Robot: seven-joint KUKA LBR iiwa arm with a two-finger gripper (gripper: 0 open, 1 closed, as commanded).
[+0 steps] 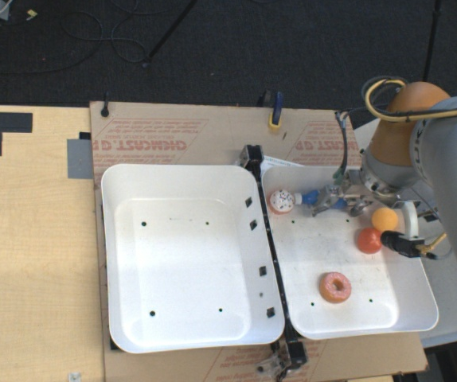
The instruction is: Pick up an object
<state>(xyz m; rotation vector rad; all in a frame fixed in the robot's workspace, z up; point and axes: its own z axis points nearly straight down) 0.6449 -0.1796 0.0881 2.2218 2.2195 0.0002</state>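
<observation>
The right bin (404, 313) holds several small things. A round white and red object (282, 202) lies at its far left, with a small blue object (311, 198) just to its right. My gripper (341, 201) is low over the far part of this bin, right next to the blue object; whether it touches the object is unclear. An orange ball (385, 218) and a red ball (369, 240) lie close together to the right of the gripper. A pink ring-shaped donut (336, 286) lies nearer the front.
The left bin (121, 293) stands beside the right one, parted by a black-clipped divider (264, 237). Both rest on a cardboard sheet (173, 130). A blue and yellow clamp (275, 110) holds its far edge. The arm (408, 134) stretches in from the right.
</observation>
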